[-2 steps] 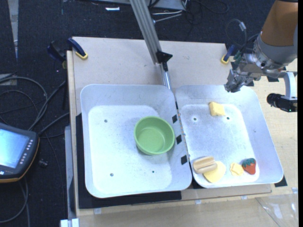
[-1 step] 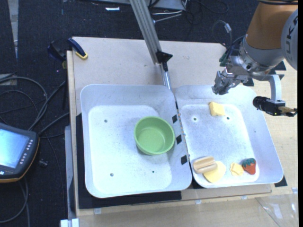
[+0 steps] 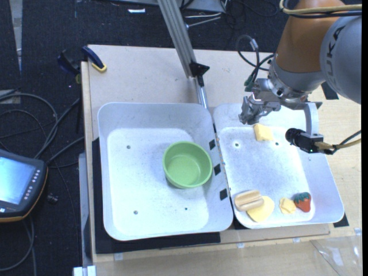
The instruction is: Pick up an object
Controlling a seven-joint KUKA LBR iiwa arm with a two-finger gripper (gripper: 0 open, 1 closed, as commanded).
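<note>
Right now you have a small pale yellow block (image 3: 263, 133) lying in the upper part of the right bin (image 3: 322, 180), right of the frame's centre. Just up and left of it hangs the gripper (image 3: 249, 115), close above the bin's upper rim; the block lies free beside it, not between the fingers. How far those fingers stand apart you cannot tell, since they show as one dark clump.

Along the lower edge of the same bin you see a tan roll-shaped piece (image 3: 248, 199) touching a rounded yellow piece (image 3: 260, 209), then a small yellow chunk (image 3: 287, 206), and just beside it a red strawberry-like item (image 3: 303, 202) with a green top.

Over in the left bin (image 3: 123, 154) a green bowl (image 3: 187, 165) sits upright near that bin's right side.

Both bins rest on the light desk (image 3: 138, 73). At the upper right, the arm (image 3: 313, 39) with its orange band reaches down toward the gripper. A handheld screen (image 3: 17, 183) lies at the far left of the frame.
</note>
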